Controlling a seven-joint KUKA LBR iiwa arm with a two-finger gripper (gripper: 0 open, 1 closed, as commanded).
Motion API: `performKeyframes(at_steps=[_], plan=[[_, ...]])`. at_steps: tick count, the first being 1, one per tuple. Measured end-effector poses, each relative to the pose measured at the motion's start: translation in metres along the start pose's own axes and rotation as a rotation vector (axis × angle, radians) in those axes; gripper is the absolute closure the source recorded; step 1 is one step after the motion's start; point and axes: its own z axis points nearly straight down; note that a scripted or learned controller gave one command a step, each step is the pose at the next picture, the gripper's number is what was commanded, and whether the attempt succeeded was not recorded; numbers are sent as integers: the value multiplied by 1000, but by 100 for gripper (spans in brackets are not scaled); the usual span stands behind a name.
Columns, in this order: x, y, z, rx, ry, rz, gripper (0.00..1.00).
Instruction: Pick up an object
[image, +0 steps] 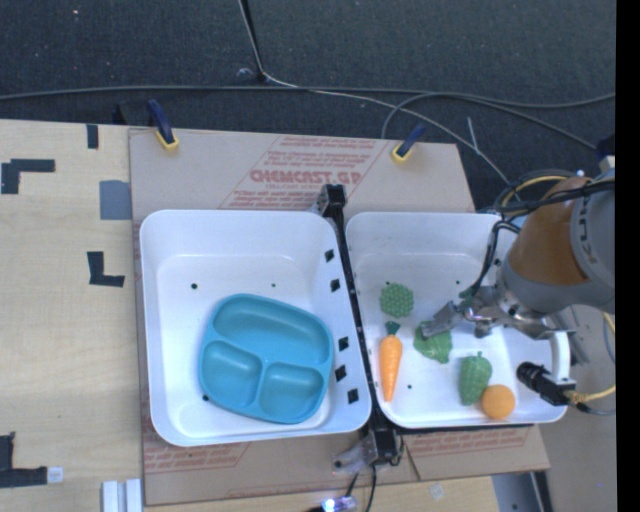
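The right bin (420, 235) holds several toy foods: a green bumpy ball (397, 298), an orange carrot (389, 365), a leafy green piece (434, 347), a green pepper (474, 378) and an orange ball (498, 402). My gripper (437, 324) reaches in from the right and sits low in the bin, its tip just above the leafy green piece. The arm's orange band (546, 245) is at the bin's right side.
The left bin (170, 240) contains a blue divided plate (266, 357). A black divider with clips (343, 300) runs between the bins. Both bins rest on a cardboard sheet (300, 170) clamped at the back. Cables cross the dark floor behind.
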Motion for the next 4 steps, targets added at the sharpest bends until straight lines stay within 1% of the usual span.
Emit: performKeyframes(at_steps=[1,2,3,4], plan=[[0,1,-1,-3,1,0,0],[0,2,-12,-6,1,-1,100],[5,-2,-55,-3,1,-1,100],[8,6,-101,-5,0,-2,100]])
